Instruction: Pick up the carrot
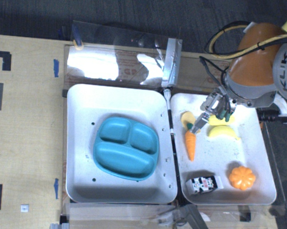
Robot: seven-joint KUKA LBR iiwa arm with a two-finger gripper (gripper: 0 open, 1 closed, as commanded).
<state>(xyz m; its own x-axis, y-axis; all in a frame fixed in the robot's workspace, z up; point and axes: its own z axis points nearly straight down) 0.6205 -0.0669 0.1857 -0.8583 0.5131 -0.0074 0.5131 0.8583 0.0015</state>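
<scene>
Nearest the camera in the right bin (263, 196) lie a small black-and-white object (202, 183) and an orange pumpkin (242, 177). Past them, by the bin's left wall, rests the carrot (190, 144): orange, tapered, long axis nearly vertical in the frame, narrow tip pointing toward the camera, green top pointing away. The claw (200, 124) sits at that top end, apparently touching it; whether it is open or closed, I cannot tell. Farther off lies a yellow banana (222, 132).

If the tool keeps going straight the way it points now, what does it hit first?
Most likely the carrot: the tool points down-left at its top end, seemingly just above it. Depth is unclear from this single view.
</scene>
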